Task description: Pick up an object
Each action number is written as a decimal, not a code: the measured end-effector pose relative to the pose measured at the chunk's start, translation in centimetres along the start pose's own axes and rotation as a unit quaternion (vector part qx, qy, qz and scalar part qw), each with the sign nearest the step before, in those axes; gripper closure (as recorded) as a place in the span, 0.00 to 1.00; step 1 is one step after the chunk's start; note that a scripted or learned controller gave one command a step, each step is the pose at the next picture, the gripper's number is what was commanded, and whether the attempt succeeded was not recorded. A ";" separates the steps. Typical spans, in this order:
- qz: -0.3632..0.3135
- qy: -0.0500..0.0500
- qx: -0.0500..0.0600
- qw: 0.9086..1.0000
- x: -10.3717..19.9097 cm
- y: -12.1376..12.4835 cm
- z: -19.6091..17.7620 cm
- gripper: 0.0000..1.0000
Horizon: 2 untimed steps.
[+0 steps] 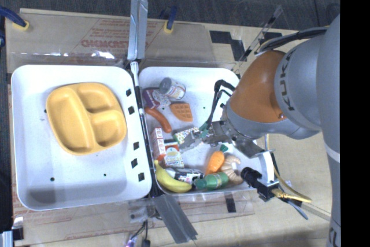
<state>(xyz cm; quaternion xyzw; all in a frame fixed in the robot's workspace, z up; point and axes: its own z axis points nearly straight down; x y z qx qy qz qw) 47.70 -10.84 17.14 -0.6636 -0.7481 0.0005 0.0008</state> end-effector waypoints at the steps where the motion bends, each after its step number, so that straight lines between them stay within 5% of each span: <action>1: -0.054 0.001 0.001 0.999 -7.4 -0.8 8.1 0.00; 2: -0.042 0.000 0.000 0.999 0.3 4.0 8.0 0.00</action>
